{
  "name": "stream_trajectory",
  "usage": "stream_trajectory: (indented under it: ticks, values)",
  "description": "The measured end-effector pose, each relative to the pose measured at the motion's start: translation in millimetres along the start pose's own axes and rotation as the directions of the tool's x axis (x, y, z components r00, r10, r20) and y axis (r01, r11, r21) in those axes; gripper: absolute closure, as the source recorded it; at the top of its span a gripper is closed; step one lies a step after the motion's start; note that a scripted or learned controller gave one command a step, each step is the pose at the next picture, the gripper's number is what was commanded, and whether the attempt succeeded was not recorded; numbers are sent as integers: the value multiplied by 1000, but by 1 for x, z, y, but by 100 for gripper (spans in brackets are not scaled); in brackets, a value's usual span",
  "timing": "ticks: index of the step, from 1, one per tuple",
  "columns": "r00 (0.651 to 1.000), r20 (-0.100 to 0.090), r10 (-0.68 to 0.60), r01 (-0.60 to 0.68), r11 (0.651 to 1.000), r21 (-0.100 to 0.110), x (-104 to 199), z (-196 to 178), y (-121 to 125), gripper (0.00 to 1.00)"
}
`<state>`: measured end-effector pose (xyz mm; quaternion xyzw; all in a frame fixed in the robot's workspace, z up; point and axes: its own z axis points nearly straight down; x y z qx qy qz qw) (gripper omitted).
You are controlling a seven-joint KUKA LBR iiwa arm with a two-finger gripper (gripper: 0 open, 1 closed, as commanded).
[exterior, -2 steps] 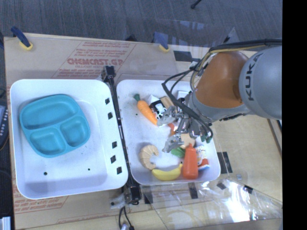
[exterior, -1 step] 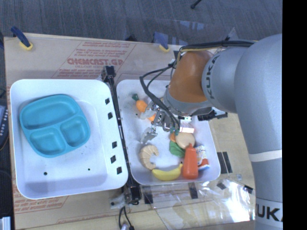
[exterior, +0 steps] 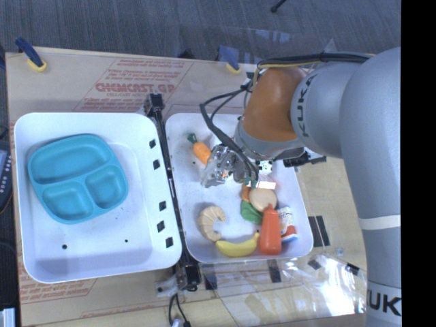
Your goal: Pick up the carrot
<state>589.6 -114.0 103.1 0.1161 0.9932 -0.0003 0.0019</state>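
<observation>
A small orange carrot with a green top lies in the right bin, toward its back left part. My gripper hangs just to the right of it and a little nearer the front, low over the bin floor. The carrot lies beside the gripper, not between its fingers. The arm's orange band sits above and behind the gripper.
The right bin's front holds a croissant, a banana, an orange-red bottle, a round beige item and a green piece. A blue divided plate lies in the left bin.
</observation>
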Motion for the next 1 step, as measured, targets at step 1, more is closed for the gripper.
stream_trajectory:
  ticks: [1]
  values:
    - [987, 4, 163, -163, 987, -3, 40, -93, 50, 100]
